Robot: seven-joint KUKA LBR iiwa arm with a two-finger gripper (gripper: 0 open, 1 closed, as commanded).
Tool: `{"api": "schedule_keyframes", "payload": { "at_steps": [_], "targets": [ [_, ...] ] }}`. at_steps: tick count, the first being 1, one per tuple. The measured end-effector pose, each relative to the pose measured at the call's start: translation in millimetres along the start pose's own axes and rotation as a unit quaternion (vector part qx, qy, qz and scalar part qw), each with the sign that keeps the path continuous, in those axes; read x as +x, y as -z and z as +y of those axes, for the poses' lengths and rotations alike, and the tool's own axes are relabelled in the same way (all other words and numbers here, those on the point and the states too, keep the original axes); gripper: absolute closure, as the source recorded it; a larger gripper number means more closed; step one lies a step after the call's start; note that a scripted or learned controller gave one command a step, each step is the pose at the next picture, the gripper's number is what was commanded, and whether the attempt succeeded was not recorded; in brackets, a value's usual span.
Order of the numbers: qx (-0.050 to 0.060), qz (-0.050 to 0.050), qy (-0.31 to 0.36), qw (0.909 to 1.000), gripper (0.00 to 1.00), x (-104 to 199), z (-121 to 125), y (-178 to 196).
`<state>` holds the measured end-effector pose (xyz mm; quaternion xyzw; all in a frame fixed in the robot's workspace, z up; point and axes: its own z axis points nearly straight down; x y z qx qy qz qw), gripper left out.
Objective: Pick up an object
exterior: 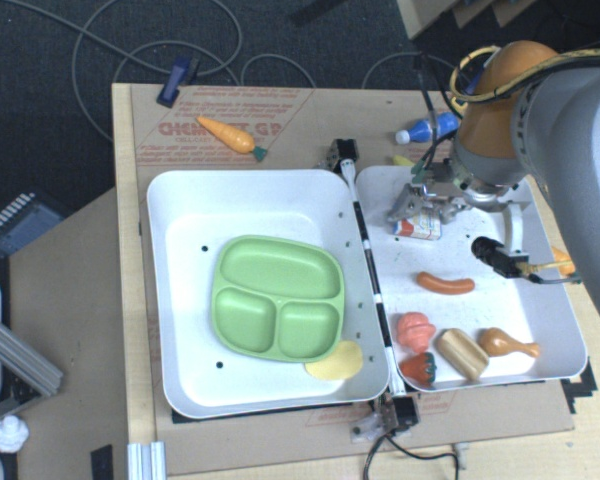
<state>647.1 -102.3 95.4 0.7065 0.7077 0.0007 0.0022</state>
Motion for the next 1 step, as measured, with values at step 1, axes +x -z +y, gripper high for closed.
{"api": "schedule_keyframes", "payload": {
  "at_steps": [1],
  "targets": [
    [0.000, 0.002, 0.000, 1.0000, 1.00, 69.5, -19.9, 91.2]
  ]
}}
